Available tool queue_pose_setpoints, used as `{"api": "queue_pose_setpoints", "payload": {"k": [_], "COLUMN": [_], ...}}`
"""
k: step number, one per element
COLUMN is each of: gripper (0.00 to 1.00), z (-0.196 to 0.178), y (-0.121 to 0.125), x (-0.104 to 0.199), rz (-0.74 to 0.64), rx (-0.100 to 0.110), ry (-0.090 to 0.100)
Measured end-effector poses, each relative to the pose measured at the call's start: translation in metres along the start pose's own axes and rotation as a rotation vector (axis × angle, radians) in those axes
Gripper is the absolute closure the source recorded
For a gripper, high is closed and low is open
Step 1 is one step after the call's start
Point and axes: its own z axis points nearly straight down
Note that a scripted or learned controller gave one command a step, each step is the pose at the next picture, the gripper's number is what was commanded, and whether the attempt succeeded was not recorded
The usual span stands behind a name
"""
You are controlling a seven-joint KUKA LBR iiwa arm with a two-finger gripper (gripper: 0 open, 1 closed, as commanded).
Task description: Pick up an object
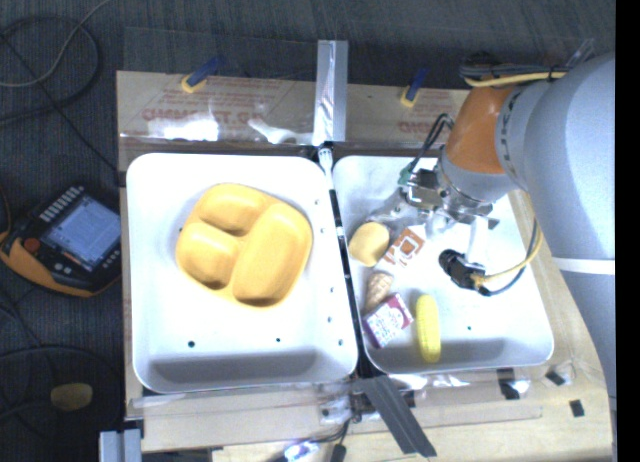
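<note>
Two white bins sit side by side on the table (140,100). The left bin (160,340) has one big yellow thing (243,243) in it. It looks like three soft lumps stuck together, and it lies near the middle of that bin.

The right bin (500,345) has five small things, all in its left half. One is a round tan lump (368,243) right by the wall between the bins. One is a small orange and white packet (405,248) just beside the lump. One is a small tan cone (377,288) below them. One is a pink and white packet (388,320) touching the cone's lower end. One is a yellow corn cob (427,327) just beside the pink packet, near the front wall.

One grey arm (560,150) with an orange band reaches in from the right. Its gripper (440,212) hangs over the back part of the right bin, near the orange packet and the tan lump. I cannot tell how the gripper is set, and I see nothing held in it. A black cable with a yellow part (480,275) loops under the arm.

On the floor to the left lies one orange and black box with a screen (65,240).
</note>
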Motion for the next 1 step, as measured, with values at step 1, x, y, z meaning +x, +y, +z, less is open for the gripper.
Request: {"api": "queue_pose_setpoints", "payload": {"k": [1], "gripper": [0.0], "z": [-0.004], "y": [-0.0154], "x": [-0.0103], "rz": [-0.066], "rx": [-0.019], "ry": [0.0]}}
